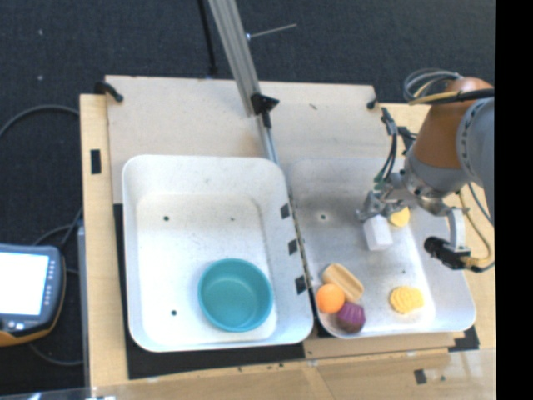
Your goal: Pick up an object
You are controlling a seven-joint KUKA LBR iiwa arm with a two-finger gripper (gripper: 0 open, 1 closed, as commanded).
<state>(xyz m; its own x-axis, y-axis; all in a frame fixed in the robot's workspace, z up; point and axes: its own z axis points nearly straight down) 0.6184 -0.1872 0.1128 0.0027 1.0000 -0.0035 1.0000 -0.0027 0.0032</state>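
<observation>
My gripper (376,209) hangs over the upper middle of the right bin (333,190). A small white block (377,234) lies right below its tip, touching or nearly touching it. A small yellow piece (400,217) sits just to the gripper's right. Toward the bin's front lie a tan bread-like piece (343,280), an orange ball (331,297), a purple object (351,316) and a yellow ridged object (406,299).
The left bin (158,198) holds a teal bowl (236,294) near its front. A slanted metal pole (241,57) rises behind the bins. A screen device (25,290) sits off the bench at the left.
</observation>
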